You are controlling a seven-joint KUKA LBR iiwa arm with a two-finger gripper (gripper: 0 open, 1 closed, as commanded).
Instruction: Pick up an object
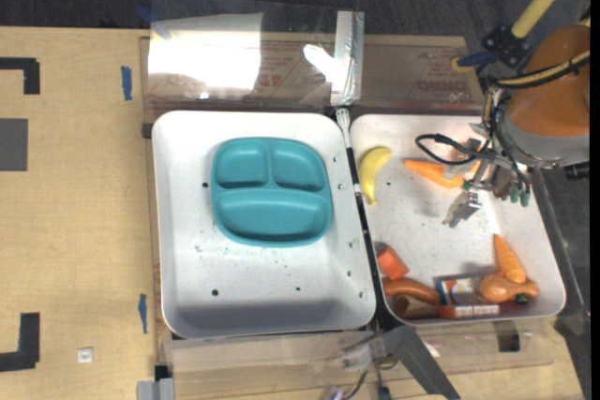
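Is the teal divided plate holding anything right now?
Empty. The teal plate in the left bin shows three bare compartments, nothing resting in any.

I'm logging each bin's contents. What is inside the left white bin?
Inside the left bin lies one teal divided plate with three compartments, nothing visible in them. Whatever the plate covers underneath cannot be seen.

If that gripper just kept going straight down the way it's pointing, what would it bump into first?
Most likely the bare white floor of the right bin. The gripper points down and slightly left, into open space between the orange carrot behind it and the toys along the front wall. Depth is hard to judge from this view.
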